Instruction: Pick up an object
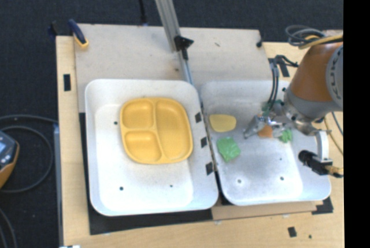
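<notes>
— Which piece is it after?
— I'd guess the small orange lump (265, 132) in the right white bin (260, 183), centre-right of frame, touching the pincer (258, 126).
— Gripped?
— Can't tell. The green crumpled piece (229, 149) lies lower left, the pale yellow oval (222, 122) left.

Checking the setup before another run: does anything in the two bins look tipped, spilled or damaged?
Nothing stands out. The yellow divided plate lies flat in the left bin; a pale yellow piece and a green piece lie apart in the right bin.
</notes>
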